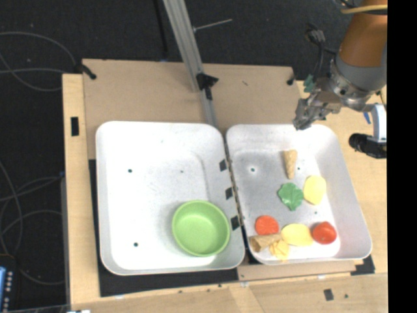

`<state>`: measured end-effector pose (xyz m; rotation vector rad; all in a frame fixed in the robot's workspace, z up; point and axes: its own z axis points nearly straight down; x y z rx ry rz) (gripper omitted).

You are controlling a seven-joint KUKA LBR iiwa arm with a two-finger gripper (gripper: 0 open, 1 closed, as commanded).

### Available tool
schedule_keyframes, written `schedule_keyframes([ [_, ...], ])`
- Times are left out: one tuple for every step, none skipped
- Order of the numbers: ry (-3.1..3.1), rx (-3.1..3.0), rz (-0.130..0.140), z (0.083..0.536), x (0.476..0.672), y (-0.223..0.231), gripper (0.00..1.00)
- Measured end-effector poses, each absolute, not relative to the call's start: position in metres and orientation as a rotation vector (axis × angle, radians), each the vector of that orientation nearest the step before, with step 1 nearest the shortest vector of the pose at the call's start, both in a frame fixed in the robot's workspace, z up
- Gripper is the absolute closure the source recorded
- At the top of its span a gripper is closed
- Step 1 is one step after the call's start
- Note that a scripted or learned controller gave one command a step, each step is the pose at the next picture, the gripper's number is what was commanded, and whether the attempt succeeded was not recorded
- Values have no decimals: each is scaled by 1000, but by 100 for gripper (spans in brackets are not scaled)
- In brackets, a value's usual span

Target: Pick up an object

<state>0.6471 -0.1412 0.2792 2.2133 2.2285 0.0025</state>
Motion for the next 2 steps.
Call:
schedule_keyframes([
  [2230, 2213, 3, 284, 639, -85, 100],
  [2230, 2214, 0, 272, 623, -26, 100],
])
